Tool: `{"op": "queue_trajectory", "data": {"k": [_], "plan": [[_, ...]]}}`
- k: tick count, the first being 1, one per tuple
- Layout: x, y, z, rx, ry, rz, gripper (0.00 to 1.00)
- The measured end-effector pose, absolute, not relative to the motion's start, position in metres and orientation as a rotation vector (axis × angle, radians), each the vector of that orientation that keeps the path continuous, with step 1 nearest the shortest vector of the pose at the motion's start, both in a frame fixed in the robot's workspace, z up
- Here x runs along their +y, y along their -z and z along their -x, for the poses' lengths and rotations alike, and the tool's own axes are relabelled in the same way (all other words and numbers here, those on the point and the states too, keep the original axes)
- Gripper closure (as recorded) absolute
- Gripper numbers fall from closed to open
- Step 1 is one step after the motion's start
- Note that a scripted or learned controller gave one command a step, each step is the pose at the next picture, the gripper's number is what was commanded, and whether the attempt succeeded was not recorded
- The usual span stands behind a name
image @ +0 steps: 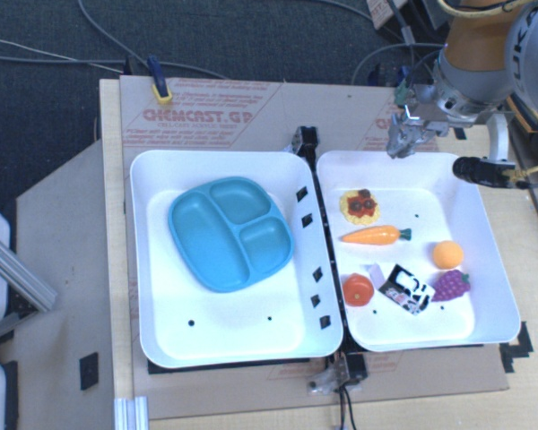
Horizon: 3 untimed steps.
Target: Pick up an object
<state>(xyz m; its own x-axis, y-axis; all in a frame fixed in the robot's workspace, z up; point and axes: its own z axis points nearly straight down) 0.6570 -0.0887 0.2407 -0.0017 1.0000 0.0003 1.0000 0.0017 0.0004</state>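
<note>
Overhead, end effector [402, 143] above right bin's [493, 240] far rim, finger state unclear, carrot [371, 236] below.

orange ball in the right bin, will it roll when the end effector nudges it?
Probably. The orange ball looks round and smooth, so a nudge likely sends it rolling. It sits on bare bin floor, with the grapes just below, which might stop it. Looks like light plastic.

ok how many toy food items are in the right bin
5. Pizza slice at the far left, carrot just below it, orange at right, tomato near left, grapes near right. The black-and-white card isn't food.
</note>
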Motion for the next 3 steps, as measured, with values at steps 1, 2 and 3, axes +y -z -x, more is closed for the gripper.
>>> {"op": "queue_trajectory", "data": {"k": [1, 2, 3], "plan": [[-0.028, -0.238, -0.637, 2.234, 0.004, -2.22, 1.0], [0.019, -0.223, -0.617, 2.234, 0.007, -2.221, 1.0], [0.065, -0.214, -0.596, 2.233, 0.008, -2.221, 1.0]]}}
